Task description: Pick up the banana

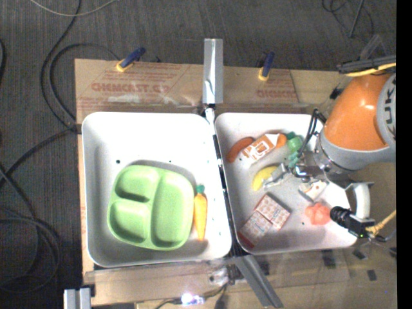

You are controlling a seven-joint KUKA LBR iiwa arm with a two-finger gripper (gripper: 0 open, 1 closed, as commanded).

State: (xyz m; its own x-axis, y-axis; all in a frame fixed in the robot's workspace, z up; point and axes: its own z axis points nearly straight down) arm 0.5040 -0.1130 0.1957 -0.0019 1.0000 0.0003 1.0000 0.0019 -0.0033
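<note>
**Banana lies by the tool in the right bin**

The tool is down inside the right bin, near its middle, and points toward the left of the view. Its metal end sits just beside the banana's right end, close enough that touching cannot be ruled out. Whether the tool is open, closed or has hold of the fruit cannot be told from this angle. Behind it the arm, grey below its orange band, reaches in over the bin's right wall.

The yellow banana lies flat on the bin floor, slanting from upper right to lower left.

Just above it lies an orange-and-white carton, also slanted. A red-orange sausage-shaped thing lies against the carton's left end. A small green thing sits at the carton's right end, near the top of the tool.

Toward the front of the bin, a flat checked box lies tilted near the left wall. A small red thing sits to its right, apart from the banana.

The left bin holds a green divided plate. A carrot lies lengthwise between the plate and the bin's right wall, leafy end toward the back.

Both bins rest side by side on the brown-boarded bench. Two clamps grip its far edge, and cables trail over the dark floor around it.
</note>
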